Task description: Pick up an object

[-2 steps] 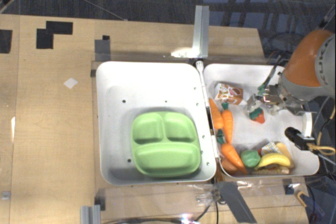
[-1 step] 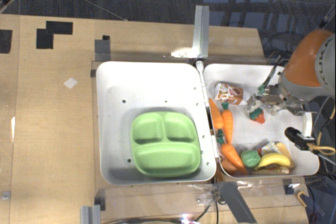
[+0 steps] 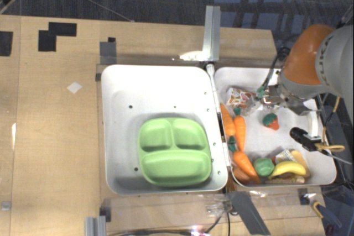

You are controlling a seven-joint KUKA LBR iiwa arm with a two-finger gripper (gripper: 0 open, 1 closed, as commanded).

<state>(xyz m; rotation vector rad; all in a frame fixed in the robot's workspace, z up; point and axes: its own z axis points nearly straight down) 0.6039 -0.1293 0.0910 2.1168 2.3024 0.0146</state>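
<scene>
My gripper point(image 3: 267, 99) hangs over the back half of the right bin point(image 3: 287, 77), reaching in from the right under the orange-banded wrist. Just in front of it, a small red strawberry with a green top point(image 3: 270, 121) lies on the bin floor, apart from the gripper. To the gripper's left lies a printed snack packet point(image 3: 239, 99). Two carrots point(image 3: 234, 127) lie along the bin's left wall, and a third carrot point(image 3: 243, 163) sits near the front. A green round thing point(image 3: 264, 167) and a banana point(image 3: 288, 170) rest in the front right corner.
The left bin point(image 3: 119, 96) holds a green divided plate point(image 3: 174, 151) towards its front. A metal post point(image 3: 212, 33) stands behind the wall shared by the two bins. Bare white floor shows in the right bin around the strawberry.
</scene>
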